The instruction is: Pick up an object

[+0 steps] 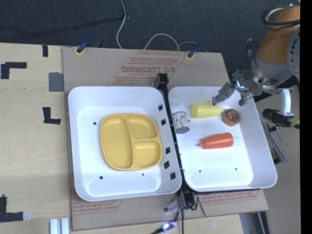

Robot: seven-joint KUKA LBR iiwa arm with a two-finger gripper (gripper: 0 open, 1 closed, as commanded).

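Observation:
The right bin (243, 177) holds a yellow bottle-shaped toy (205, 111), a brown doughnut (230, 116), an orange-red carrot-like toy (216, 141) and a small silver can (181, 121) near its left wall. My gripper (233, 95) hangs over the bin's far right corner, just above and behind the doughnut and the yellow toy. Its two grey fingers (222, 94) are spread apart with nothing between them.
The left bin (80, 179) holds a yellow divided plate (130, 141). Both bins rest on a cardboard sheet (141, 69) with clamps at its far corners. A white cable (122, 23) runs behind the bins. The arm's orange-banded wrist (282, 38) stands at the right.

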